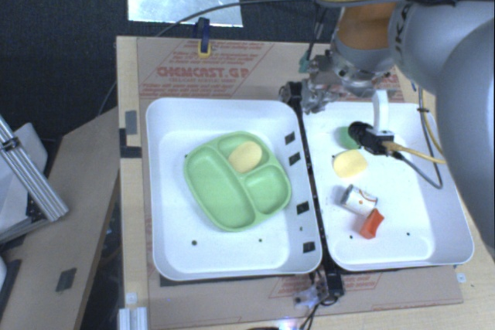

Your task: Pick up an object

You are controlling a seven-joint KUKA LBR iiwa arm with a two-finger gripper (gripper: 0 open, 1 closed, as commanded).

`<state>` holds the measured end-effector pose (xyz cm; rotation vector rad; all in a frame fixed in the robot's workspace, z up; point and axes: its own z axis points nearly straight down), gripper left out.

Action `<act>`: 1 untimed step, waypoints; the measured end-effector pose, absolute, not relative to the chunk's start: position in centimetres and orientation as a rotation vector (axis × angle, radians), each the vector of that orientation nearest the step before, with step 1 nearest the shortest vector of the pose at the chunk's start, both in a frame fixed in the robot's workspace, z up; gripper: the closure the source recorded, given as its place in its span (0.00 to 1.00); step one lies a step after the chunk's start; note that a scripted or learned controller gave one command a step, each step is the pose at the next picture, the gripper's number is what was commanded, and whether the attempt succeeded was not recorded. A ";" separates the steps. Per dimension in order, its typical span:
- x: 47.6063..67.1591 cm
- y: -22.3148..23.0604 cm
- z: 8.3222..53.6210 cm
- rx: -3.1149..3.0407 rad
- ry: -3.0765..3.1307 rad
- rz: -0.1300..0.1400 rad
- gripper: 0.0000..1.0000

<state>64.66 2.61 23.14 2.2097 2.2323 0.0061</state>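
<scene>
Green object point(345, 137) partly hidden, arm point(445, 27) cut off by the right edge, end effector point(308, 98) blurred

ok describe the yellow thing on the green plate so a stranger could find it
Look in the white bin on the view's left, which holds a green divided plate. The yellow lump lies in the plate's far small compartment. The other yellow piece lies loose on the other bin's floor.
</scene>
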 end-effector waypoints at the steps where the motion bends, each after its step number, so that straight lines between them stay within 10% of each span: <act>1: 64.6 7.2 22.9 2.211 2.232 0.005 1.00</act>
